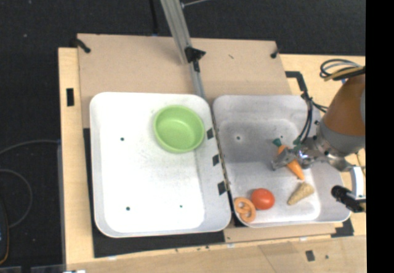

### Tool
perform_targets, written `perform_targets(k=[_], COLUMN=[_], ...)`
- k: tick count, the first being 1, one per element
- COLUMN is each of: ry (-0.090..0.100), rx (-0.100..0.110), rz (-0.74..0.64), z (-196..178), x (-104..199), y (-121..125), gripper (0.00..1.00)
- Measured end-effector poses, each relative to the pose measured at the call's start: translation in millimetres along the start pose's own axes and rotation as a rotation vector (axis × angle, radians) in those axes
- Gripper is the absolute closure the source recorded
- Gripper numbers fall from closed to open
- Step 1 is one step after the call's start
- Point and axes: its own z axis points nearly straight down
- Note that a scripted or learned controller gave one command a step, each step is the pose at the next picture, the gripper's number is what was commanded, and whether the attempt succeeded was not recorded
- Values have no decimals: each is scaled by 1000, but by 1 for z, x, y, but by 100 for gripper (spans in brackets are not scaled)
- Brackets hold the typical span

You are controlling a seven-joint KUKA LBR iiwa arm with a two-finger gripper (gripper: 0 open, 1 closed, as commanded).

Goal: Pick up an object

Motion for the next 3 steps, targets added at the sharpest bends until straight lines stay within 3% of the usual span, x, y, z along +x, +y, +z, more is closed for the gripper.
perform_targets(k=[1,3], ry=[0,-1], rx=[-6,-8], rz=[4,-5], z=[-13,-116], x=[-1,1], y=[1,7], gripper=[100,100])
